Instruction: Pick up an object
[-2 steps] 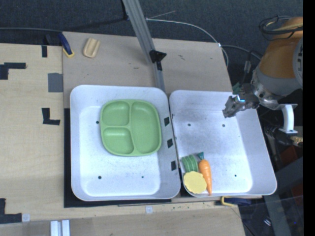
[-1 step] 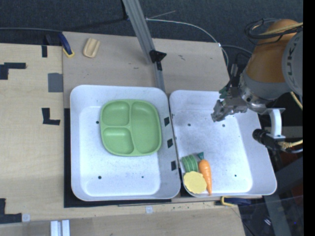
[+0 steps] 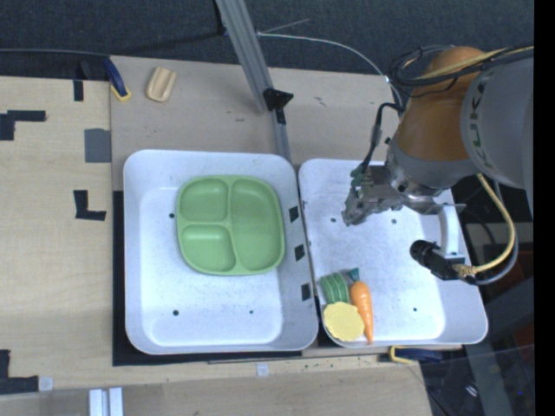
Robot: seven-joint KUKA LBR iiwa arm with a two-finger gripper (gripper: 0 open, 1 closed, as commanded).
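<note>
Nothing grasped yet: gripper (image 3: 355,212) over right bin (image 3: 408,319), finger state unclear, carrot (image 3: 362,308) at near-left corner untouched.

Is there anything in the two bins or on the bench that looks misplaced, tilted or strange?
Nothing looks spilled or damaged. The green plate lies flat in the left bin. The carrot and yellow piece are crowded in the right bin's near-left corner. A tan block lies on the bench, outside both bins.
</note>
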